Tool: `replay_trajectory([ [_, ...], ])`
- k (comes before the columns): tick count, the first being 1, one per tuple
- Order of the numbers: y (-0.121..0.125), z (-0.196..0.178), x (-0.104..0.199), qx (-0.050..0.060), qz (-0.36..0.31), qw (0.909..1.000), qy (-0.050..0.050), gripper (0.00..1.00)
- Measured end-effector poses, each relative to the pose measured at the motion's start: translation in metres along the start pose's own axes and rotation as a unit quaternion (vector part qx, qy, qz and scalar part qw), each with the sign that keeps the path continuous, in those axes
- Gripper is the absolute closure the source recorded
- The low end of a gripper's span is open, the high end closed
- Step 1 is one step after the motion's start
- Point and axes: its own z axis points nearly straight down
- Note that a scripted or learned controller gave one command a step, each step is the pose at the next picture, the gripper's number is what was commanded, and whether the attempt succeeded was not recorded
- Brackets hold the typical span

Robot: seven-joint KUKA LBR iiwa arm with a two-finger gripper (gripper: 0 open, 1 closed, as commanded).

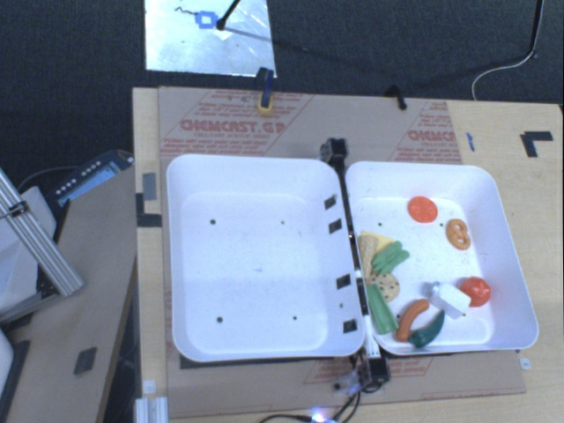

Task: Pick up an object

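From my feed I see two white bins side by side on the table. The left bin has only its bare floor showing. The right bin holds all the toy food. An orange-red disc lies toward the bin's far edge, with a small pretzel-like piece just beside it on the right. Along the divider wall sits a yellow wedge, touching a green pea pod, and below them a speckled cookie. Near the bin's front edge, a green bean, a sausage and a dark green pepper crowd together. A white block rests against a red tomato toward the front right corner. I cannot tell the tool's state from this feed.
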Motion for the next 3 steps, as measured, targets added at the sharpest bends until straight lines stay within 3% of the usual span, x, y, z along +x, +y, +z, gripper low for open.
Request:
replay_trajectory([
  [3,0.0009,0.0,0.004,0.0,-0.004,1.0,0.0,1.0],
])
